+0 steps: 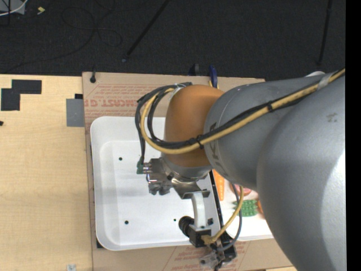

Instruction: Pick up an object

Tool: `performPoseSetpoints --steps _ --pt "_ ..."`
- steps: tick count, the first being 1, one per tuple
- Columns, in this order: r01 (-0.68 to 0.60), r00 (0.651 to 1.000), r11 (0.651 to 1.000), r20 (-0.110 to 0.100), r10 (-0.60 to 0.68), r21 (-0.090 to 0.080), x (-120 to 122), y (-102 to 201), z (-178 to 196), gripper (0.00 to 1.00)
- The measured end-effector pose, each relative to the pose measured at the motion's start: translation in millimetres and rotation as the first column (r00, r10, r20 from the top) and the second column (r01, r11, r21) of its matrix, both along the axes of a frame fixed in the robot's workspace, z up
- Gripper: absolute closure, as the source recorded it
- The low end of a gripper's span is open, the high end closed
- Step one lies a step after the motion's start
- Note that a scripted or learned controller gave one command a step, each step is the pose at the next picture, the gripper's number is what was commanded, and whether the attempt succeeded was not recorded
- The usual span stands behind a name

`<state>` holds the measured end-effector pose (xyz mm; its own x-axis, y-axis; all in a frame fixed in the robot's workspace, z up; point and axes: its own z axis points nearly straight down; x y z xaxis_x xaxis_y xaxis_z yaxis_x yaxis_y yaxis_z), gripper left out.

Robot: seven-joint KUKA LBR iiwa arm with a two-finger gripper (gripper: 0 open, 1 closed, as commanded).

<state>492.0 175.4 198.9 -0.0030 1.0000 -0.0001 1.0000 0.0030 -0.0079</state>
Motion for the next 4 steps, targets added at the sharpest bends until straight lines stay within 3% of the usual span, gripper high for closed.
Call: performPoseSetpoints --steps 1,2,3,4 --pt "0.001 1.0 1.0 0.011 -0.001 0.002 3.8 6.8 86.2 1.0" --pt "-0.001 1.0 1.0 -0.001 0.001 -0.002 25.2 69.0 7.3 1.0" --pt "0.002 1.0 1.0 0.003 -0.002 -0.002 73.7 68.0 -89.3 1.0" --pt "0.003 1.0 1.0 -0.002 -0.003 -0.003 72.0 66.1 -76.3 1.0"
